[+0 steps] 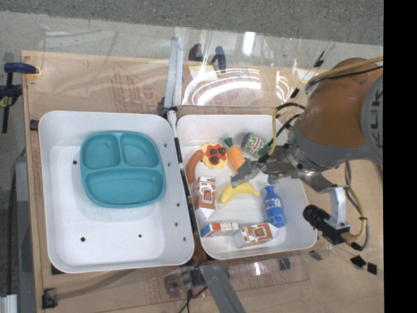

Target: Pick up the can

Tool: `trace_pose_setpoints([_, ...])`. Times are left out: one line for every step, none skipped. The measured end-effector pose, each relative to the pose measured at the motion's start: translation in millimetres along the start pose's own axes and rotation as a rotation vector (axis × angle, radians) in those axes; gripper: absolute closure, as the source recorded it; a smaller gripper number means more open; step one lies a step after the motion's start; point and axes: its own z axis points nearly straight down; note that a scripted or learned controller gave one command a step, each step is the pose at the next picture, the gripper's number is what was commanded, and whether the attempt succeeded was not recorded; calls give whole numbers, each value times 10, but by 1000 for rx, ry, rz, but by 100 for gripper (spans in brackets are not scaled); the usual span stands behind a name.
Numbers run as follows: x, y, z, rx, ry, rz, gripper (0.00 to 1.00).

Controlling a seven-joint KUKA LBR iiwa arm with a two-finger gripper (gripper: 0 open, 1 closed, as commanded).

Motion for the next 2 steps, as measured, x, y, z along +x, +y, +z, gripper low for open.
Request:
trace_pose_setpoints([-610, 710, -281, -2, -2, -144, 0])
trace_pose_setpoints([-906, 1264, -24, -1, -2, -203, 0])
